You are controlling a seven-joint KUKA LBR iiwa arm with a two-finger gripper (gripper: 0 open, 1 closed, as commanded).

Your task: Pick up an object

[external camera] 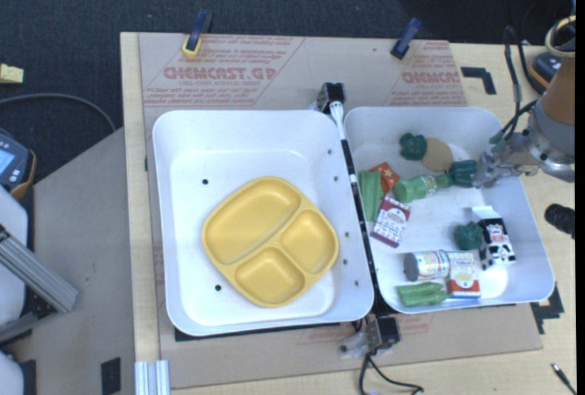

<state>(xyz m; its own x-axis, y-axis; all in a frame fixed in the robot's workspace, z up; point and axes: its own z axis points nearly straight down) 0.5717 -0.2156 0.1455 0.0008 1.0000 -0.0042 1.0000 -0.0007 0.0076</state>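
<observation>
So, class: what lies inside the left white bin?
Inside the left bin sits one yellow divided tray, its three compartments bare. Small dark holes dot the bin floor; whatever lies beneath the tray is covered.

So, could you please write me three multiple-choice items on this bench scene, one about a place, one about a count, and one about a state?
1. Where does the yellow tray lie?
A. In the left bin
B. In the right bin
C. On the floor

2. How many compartments does the yellow tray have?
A. One
B. Three
C. Six

3. How does the can in the right bin rest?
A. Upright
B. On its side
C. Stacked on the yellow tray

Answers:
1. A, the tray sits on the floor of the left bin.
2. B, two ridges split it into three wells.
3. B, its length runs along the bin floor, with its grey end facing left.
</observation>
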